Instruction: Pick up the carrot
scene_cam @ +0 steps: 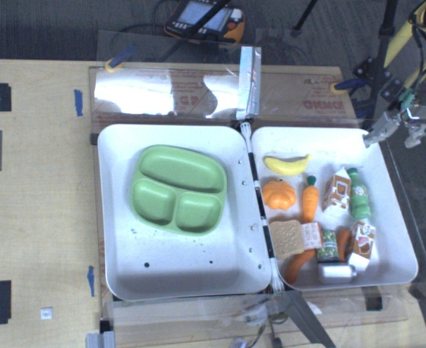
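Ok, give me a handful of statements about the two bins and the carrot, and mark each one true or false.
1. The carrot lies in the right bin. True.
2. The green divided plate sits in the right bin. False: it is in the left bin.
3. The banana lies farther back in the bin than the carrot. True.
4. The carrot is between the gripper's fingers. False: the gripper is at the right bin's far right corner, apart from the carrot.
5. The green bottle is left of the carrot. False: it is to the carrot's right.
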`<state>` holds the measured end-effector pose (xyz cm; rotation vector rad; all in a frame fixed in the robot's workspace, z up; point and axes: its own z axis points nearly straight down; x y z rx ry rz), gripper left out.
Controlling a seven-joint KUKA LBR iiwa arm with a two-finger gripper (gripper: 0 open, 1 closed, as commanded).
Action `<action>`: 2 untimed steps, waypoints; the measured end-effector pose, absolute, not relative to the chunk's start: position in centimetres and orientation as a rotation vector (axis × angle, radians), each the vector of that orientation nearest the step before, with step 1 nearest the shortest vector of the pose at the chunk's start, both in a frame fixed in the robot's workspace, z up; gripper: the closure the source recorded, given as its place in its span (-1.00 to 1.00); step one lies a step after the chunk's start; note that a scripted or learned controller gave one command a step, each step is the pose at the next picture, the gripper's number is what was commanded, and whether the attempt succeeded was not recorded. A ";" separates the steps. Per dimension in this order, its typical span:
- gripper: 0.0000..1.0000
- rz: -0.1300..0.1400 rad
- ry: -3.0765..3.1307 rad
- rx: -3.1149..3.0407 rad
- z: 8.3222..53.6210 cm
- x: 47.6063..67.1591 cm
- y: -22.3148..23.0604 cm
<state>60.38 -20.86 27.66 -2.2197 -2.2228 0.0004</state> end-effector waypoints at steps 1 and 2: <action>-1.00 -0.001 -2.429 -1.994 16.2 58.9 -14.8; -1.00 -0.029 -2.449 -2.008 11.3 56.5 -9.8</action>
